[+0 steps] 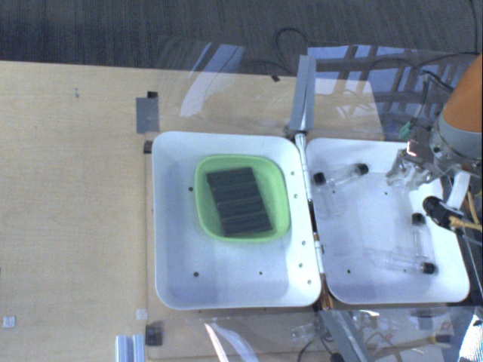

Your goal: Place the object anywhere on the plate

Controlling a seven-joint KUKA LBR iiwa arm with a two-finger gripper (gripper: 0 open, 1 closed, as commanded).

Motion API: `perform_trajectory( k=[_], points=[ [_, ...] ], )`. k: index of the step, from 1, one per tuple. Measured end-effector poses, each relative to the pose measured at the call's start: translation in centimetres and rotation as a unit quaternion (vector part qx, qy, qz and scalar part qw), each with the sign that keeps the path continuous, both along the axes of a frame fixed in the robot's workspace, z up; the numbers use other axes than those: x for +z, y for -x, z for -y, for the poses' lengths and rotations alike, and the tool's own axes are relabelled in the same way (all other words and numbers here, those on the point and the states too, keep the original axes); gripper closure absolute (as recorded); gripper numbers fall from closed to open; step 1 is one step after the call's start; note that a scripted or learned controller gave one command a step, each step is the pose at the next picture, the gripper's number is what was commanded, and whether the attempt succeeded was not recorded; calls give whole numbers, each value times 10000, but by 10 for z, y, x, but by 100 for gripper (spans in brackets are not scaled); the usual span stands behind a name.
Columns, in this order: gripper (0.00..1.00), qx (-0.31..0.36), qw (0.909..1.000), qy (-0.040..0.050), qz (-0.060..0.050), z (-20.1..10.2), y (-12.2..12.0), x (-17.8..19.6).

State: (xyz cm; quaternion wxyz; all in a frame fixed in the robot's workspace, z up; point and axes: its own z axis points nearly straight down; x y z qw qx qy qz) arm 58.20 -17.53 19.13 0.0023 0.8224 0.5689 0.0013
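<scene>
Spread over a pale wooden bench (68, 202): a shallow white left bin (226, 285) and a matching white right bin (362, 277), butted edge to edge, presumably to keep source and target within one reach.

Reaching in from the right, over the right bin's far corner: the grey arm with an orange band (464, 111).

Set near the middle of the left bin, probably for an easy drop: a lime-green square plastic plate (281, 202).

Lying flat inside that plate, a little askew: a dark grey ribbed rectangular block (238, 200). Looks to be the task's object, resting well within the rim, so judged placed.

Scattered in the right bin: clear plastic tubes with black caps (341, 176).

Hovering above that bin's far right side, well apart from the block: the two-finger gripper (413, 166). Carrying nothing visible; impossible to tell whether spread wide or drawn narrow.
</scene>
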Motion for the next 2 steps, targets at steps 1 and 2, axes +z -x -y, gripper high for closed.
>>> perform_trajectory(
  k=[1,2],
  points=[
    [0,-1,10000,0,1,0,0,0],
    [0,214,9998,4,19,4,53,99]
  ],
)
